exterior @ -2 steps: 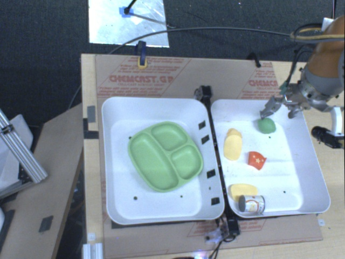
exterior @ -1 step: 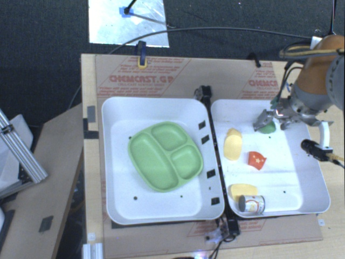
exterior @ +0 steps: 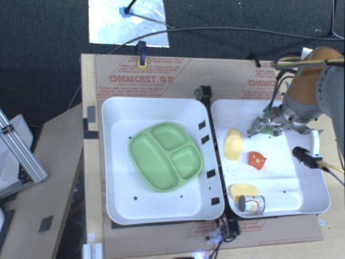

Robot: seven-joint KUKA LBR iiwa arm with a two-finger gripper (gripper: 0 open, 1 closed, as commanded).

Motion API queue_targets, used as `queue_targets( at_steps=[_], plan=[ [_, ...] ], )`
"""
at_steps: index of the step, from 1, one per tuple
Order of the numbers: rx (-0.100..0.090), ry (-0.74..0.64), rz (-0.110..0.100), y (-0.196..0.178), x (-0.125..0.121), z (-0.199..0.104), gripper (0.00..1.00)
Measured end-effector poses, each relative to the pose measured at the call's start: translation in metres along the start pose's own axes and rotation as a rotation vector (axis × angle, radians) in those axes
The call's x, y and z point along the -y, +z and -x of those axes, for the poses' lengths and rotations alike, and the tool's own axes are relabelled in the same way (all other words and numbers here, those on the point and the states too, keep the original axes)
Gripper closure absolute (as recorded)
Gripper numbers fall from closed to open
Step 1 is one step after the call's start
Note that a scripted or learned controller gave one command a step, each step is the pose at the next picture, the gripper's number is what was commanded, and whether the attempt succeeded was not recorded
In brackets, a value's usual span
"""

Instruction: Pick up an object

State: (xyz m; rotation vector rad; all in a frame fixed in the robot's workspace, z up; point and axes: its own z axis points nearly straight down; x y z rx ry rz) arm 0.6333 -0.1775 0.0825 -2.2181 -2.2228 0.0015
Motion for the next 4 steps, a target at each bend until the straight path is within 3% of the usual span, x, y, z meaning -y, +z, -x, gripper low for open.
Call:
queue_targets(
  at_steps=[1,3,4],
  plan=[
    [0.002,-0.001,0.007,-0.014,-0.002,0.0,1.0],
    [0.003,-0.004,0.01,-0.126,-0.01,-0.006,1.0],
    [0.001,-0.005,0.006,-0.135,-0.011,-0.006,1.0]
  ],
)
